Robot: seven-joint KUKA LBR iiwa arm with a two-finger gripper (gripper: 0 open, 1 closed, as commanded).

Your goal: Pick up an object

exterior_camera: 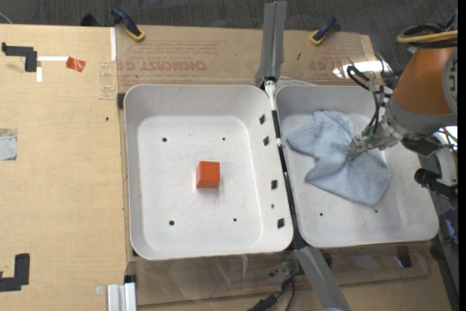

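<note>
Cloth, pale blue and crumpled, is seen lying in the right bin, spread from near the bin's middle toward its left wall. The gripper is lowered onto the cloth's right part, at a spot where the fabric is bunched up. Whether the fingers are spread or pressed together cannot be told, as they are small and lost against the folds; no fabric can be made out between them. The arm is seen just right of the cloth, above the bin's right side, with its orange band uppermost and thin cables looped beside the wrist.

Left of the cloth, beyond the divider between the bins, a red block is seen resting near the middle of the left bin, well apart from the gripper. Behind the cloth, past the far rims, brown cardboard is laid flat and held by two clamps.
</note>
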